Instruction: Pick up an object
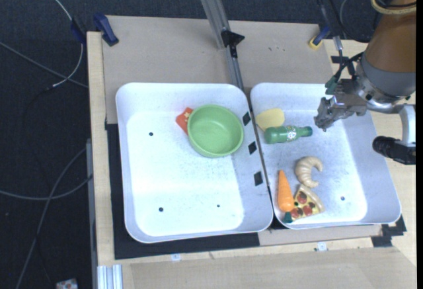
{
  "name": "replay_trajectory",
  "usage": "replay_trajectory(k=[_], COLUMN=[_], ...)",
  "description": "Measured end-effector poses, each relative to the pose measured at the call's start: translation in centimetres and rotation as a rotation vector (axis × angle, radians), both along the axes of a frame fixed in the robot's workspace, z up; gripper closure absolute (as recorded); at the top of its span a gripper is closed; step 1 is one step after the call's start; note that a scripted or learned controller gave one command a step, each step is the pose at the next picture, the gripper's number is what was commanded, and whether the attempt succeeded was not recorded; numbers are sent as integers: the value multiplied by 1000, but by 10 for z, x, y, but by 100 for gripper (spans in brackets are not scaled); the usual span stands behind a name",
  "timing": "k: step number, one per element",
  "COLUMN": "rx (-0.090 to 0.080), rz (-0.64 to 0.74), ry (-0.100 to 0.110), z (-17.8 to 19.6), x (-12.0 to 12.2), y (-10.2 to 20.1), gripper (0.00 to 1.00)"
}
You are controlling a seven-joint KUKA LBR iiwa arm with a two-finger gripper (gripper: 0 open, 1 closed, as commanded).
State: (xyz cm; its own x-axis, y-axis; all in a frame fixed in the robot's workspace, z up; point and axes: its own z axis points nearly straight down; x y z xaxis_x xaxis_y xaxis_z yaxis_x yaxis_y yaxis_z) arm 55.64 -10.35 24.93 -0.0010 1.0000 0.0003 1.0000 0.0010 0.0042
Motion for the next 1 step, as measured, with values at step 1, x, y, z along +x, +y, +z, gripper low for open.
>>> replay_trajectory(k=[1], rx=[6], rz=[3], ry=[16], z=[-12], x=[-9], y=[51], gripper=[100])
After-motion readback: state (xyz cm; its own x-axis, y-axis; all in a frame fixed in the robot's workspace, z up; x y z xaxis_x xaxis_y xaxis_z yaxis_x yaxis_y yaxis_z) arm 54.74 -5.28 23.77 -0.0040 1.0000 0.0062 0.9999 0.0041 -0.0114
